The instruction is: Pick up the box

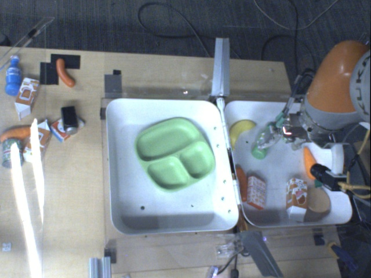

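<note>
A small red box (257, 191) lies flat near the front left of the right bin (278, 220). A white and brown carton (296, 198) stands to its right. My gripper (268, 136) hangs over the back middle of that bin, well behind the red box and apart from it. Just below the gripper sits a small green object (258, 152), and a yellow lemon (242, 130) lies to the gripper's left. The view shows nothing held by the gripper.
An orange carrot (309, 158) and a brown round item (318, 201) lie at the right bin's right side. A thin red-orange stick (239, 175) rests along its left wall. The left bin (124, 213) holds a green divided plate (174, 152). Loose items lie on the bench at far left.
</note>
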`<state>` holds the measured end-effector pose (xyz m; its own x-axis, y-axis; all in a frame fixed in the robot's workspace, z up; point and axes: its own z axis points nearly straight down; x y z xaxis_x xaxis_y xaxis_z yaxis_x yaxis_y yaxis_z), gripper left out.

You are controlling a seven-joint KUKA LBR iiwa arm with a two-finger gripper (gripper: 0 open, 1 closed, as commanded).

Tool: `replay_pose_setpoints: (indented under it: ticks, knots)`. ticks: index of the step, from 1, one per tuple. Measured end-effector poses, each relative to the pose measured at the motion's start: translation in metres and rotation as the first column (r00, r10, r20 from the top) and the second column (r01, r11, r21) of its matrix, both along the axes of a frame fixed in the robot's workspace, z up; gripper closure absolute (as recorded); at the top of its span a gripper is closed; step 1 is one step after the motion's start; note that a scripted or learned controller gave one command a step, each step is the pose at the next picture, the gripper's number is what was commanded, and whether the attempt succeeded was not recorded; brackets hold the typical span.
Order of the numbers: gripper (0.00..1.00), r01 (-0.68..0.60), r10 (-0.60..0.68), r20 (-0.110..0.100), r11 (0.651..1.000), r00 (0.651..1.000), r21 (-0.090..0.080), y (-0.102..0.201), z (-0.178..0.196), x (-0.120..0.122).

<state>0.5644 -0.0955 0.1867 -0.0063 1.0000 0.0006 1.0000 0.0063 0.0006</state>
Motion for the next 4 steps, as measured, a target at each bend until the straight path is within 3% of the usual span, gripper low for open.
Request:
replay_pose_setpoints:
  ticks: [1, 2, 3, 4]
  knots:
    - [0.00, -0.145, 0.145, 0.001, 0.989, 0.989, 0.000, 0.009, -0.066, -0.050]
    - [0.00, -0.195, 0.195, 0.019, 0.981, 0.981, -0.010, 0.006, -0.096, -0.071]
    - [1.00, -0.201, 0.201, 0.023, 0.980, 0.979, -0.007, 0.010, -0.087, -0.069]
    - [1.00, -0.164, 0.164, 0.002, 0.987, 0.987, -0.001, 0.037, -0.003, -0.076]
